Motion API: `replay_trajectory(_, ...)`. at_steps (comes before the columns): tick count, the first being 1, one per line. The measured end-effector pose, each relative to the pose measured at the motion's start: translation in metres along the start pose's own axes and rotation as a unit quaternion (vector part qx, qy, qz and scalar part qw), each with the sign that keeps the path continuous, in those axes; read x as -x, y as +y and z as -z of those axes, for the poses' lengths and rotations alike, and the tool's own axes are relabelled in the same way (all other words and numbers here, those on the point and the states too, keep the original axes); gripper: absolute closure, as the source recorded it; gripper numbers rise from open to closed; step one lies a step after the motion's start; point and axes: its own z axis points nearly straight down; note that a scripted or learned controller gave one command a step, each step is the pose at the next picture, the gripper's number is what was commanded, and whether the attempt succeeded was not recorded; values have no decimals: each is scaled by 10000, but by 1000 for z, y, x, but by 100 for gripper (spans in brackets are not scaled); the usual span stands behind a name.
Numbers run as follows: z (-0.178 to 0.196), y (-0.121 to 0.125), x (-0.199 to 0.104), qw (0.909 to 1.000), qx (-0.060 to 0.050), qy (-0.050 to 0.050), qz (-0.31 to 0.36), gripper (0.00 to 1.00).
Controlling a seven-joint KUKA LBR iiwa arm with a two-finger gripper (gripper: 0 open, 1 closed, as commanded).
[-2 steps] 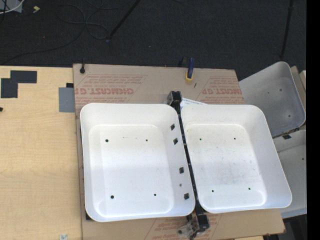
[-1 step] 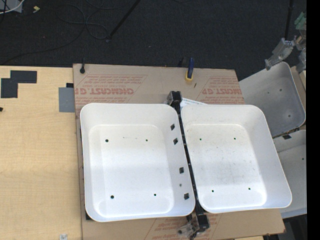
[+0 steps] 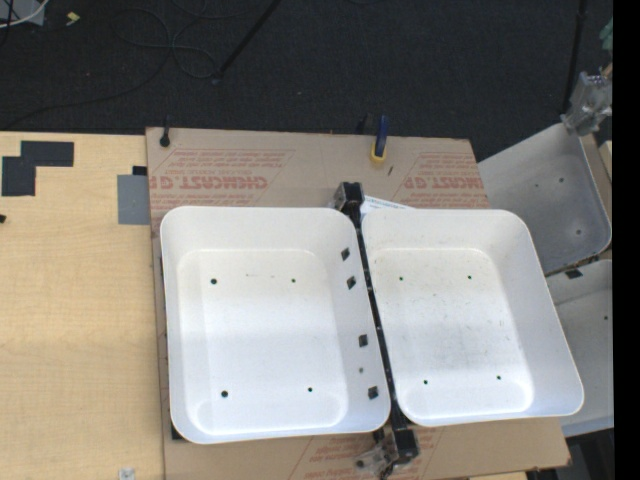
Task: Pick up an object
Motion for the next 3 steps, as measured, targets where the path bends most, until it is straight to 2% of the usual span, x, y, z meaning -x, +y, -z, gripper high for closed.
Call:
replay_trajectory(1,68,-1,28,10000,43,-11,-40,100)
replay_trajectory(2,-102,-1,-25,10000,-79,40,-10,100)
replay_trajectory(3,-5,0,-20,10000,58,-9,-19,100)
